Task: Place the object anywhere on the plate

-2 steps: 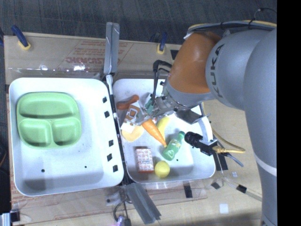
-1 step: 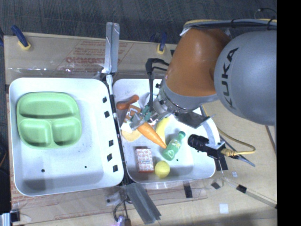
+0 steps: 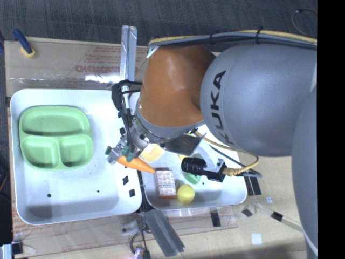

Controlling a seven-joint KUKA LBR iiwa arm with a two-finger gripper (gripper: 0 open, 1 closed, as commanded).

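I observe the orange toy carrot with a green leafy top [image 3: 139,165] lying across the seam where the two shallow white bins meet. Its long axis runs at a slant, from upper left to lower right in the camera view. The leafy end points left, over the floor of the left white bin [image 3: 70,198]. The tapered tip points right, towards the right white bin [image 3: 218,197]. It ends just beside a small box with a red-and-white pattern [image 3: 165,182].

The gripper [image 3: 123,151] sits at the carrot's leafy end, right against it. The wrist and cabling hide the contact point. I cannot tell whether the jaws are clenched, released or grasping the carrot.

The pale green plastic plate with three compartments [image 3: 54,136] lies in the left bin, in its upper left part. It is well apart from the carrot, with bare bin floor between them.

In the right bin, a yellow ball [image 3: 185,193] rests just beside the patterned box. A pale yellow piece [image 3: 153,153] lies just above the carrot's middle. The grey and orange arm overhangs most of that bin.
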